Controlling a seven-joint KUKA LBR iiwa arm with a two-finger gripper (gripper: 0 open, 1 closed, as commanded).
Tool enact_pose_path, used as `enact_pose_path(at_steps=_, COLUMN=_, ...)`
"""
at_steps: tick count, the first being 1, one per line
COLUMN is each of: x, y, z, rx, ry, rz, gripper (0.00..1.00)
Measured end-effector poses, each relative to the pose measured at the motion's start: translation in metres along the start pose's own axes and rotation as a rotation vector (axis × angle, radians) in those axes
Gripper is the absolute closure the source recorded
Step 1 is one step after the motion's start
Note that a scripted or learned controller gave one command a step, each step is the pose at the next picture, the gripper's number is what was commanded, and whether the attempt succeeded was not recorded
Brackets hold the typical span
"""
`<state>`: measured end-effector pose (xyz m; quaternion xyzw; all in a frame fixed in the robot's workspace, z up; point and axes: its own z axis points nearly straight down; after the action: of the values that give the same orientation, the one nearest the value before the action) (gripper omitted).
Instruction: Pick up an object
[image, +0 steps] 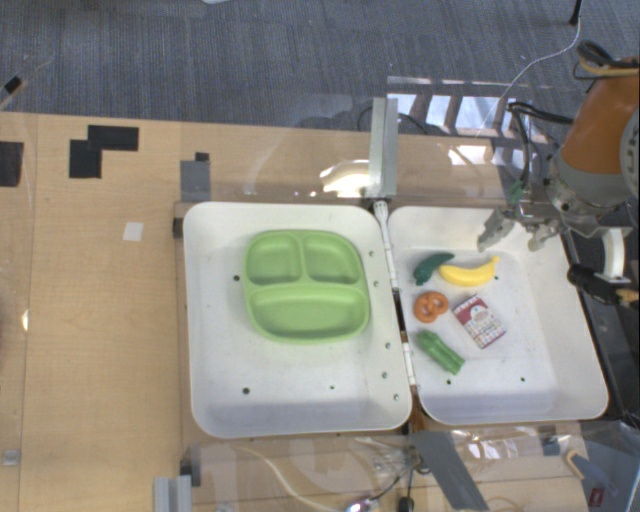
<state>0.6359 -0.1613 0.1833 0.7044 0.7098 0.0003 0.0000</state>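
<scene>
We are observing the gripper (516, 228) hanging over the far edge of the right bin (560, 370), its two fingers spread apart with nothing between them. It is holding no object.

The nearest object is the banana (470, 271), lying on the bin floor just toward the near side and slightly left of the fingers. We are reading its long axis as running roughly left to right across the view, with its right tip curling up toward the far side. The spread of the fingers appears to run along much the same line, so in our judgement a wrist turn is likely needed before descending, so that the fingers close across the banana and not along it.

Touching or nearly touching the banana's left end is a dark green vegetable (432, 265), angled from lower left to upper right. Below these we are noting an orange pretzel (431, 306), a small red packet (478, 322) beside it, and a light green vegetable (439, 351) lying diagonally toward the near right. All five are clustered in the left half of this bin.

The left bin (210, 330) is carrying a green divided tray (304, 285), well apart from the gripper.

We are judging the pick as not yet begun; the crowding at the banana's left end is the main risk.
</scene>
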Motion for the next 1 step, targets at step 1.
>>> enact_pose_path(at_steps=1, x=0.006, y=-0.0382, z=0.0899, rx=-0.003, ry=0.0, rz=-0.041, gripper=0.0)
